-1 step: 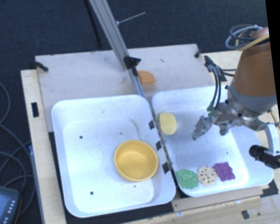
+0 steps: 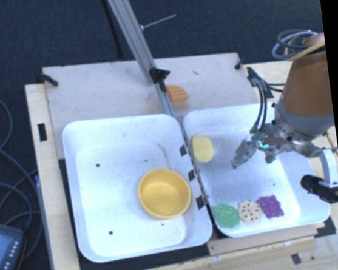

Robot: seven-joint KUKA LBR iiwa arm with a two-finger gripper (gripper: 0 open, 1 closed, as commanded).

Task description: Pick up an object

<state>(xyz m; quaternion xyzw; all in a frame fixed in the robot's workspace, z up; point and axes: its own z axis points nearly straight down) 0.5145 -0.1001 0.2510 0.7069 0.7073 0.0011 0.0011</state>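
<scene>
My gripper hangs over the middle of the right bin, open, with nothing between its fingers. A pale yellow rounded object lies to its left, near the bin's left wall. Along the near wall sit a green lump, a speckled round cookie and a purple piece, side by side. A yellow bowl stands upright in the left bin, close to the divider.
A slanted metal pole runs down from the top to the gap between the bins. An orange object lies on the bench behind the bins. Cables and a black part of the arm sit at the right bin's right side.
</scene>
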